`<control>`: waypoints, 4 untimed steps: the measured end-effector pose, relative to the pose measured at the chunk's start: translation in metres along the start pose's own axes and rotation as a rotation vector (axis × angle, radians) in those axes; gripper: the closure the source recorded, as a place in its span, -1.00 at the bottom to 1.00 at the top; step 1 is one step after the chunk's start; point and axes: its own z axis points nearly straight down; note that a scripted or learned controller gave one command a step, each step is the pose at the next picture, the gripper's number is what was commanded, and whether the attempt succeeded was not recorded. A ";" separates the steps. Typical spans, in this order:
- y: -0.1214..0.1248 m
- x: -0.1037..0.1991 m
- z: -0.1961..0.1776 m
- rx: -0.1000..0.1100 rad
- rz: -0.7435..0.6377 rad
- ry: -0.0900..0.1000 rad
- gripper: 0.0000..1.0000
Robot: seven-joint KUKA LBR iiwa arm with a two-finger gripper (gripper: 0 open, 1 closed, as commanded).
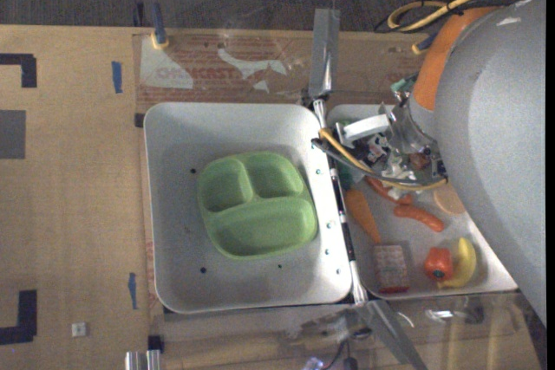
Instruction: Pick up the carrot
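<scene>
The carrot [362,215] is an orange tapered piece lying on the floor of the right bin [416,288], near the bin's left wall, pointing toward the front. My gripper [395,162] hangs over the back half of that bin, wrapped in cables, a little behind and to the right of the carrot. Nothing can be seen held under it. The big grey arm with its orange band [438,65] hides the bin's right side.
A red-orange long piece [420,217] lies just right of the carrot. Near the front of the right bin sit a pinkish block [392,266], an orange pepper [438,262] and a banana [467,261]. A green divided plate [257,205] rests in the left bin [173,143].
</scene>
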 end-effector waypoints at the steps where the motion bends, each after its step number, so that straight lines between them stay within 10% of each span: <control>1: -0.053 -0.043 -0.055 0.002 0.027 -0.001 1.00; 2: -0.091 -0.066 -0.033 0.001 0.022 -0.002 1.00; 3: -0.137 -0.055 -0.034 0.002 -0.289 -0.003 1.00; 4: -0.138 -0.055 -0.043 0.002 -0.291 -0.005 1.00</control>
